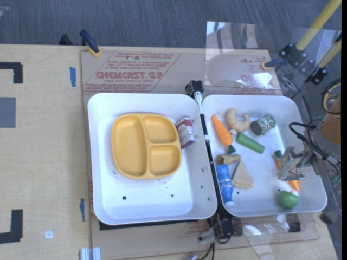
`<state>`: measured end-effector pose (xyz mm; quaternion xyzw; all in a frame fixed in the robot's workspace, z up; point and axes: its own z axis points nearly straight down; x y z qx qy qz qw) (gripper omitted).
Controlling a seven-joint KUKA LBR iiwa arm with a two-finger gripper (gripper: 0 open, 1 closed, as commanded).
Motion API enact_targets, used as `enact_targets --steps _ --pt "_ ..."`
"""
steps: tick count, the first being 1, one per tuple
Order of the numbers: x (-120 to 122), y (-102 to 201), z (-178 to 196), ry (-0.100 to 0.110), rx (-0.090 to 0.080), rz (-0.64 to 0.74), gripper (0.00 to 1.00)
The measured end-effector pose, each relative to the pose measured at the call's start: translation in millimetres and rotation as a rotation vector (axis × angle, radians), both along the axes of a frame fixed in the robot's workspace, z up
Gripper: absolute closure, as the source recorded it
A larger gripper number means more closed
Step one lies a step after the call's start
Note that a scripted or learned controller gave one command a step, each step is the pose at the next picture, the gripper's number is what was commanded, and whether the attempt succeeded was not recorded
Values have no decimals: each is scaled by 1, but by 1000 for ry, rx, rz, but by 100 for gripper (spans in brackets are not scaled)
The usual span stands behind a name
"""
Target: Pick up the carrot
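Camera view, right white bin: one orange tapered carrot with green stub, lying near the bin's left wall, beside a beige peanut-shaped piece and a green cylinder. Metal two-finger gripper sits low at the bin's right side, well apart from that carrot, over a second small orange piece; whether it is spread or closed cannot be told. Advice: approach from above, straddling the carrot's narrow width, clear of the neighbours.
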<state>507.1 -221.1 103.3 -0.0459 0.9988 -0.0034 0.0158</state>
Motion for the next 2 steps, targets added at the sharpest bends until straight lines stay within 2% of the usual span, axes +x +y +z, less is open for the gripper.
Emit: enact_targets --steps 1,2 --pt "1 0 0 -1 0 0 0" --pt "-10 42 -13 10 6 -50 0"
